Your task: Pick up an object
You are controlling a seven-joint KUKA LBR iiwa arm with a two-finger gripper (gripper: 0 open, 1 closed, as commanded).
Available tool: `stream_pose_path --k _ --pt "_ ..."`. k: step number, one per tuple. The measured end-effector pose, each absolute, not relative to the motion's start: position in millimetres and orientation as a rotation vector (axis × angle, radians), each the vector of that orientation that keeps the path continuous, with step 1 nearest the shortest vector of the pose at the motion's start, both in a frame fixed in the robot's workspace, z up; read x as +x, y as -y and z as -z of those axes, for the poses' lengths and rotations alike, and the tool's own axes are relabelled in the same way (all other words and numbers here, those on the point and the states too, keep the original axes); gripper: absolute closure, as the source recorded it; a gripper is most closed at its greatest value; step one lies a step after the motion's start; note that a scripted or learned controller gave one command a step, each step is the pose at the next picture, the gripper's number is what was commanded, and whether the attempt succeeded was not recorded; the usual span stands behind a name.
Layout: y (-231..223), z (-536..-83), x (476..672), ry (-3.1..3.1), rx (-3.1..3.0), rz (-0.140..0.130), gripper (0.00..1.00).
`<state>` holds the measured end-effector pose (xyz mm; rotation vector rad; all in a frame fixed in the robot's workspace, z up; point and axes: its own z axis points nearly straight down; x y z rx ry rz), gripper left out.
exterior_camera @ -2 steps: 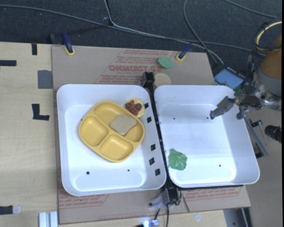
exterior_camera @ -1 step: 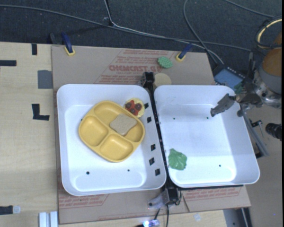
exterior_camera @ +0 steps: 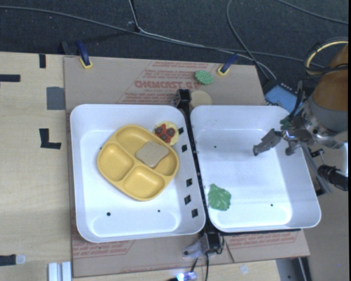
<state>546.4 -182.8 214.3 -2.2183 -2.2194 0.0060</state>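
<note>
Jaws spread, gripper (exterior_camera: 276, 144) above right bin (exterior_camera: 251, 212)

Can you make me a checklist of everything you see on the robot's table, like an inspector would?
Surface: cardboard sheet on the bench, bearing the left bin and right bin.
Job's things: yellow divided plate in the left bin, a tan square on it, a red item at its rim; green piece in the right bin.
Clutter: green disc on the cardboard.
Grippers: tool over the right bin, holding nothing.
Cables: grey cables behind the bench.
Surroundings: dark carpet.
</note>
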Motion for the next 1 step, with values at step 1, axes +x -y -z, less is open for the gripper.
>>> stream_pose_path --k 1 --pt "180.9 -161.4 535.3 2.219 -2.218 -0.006 0.00"
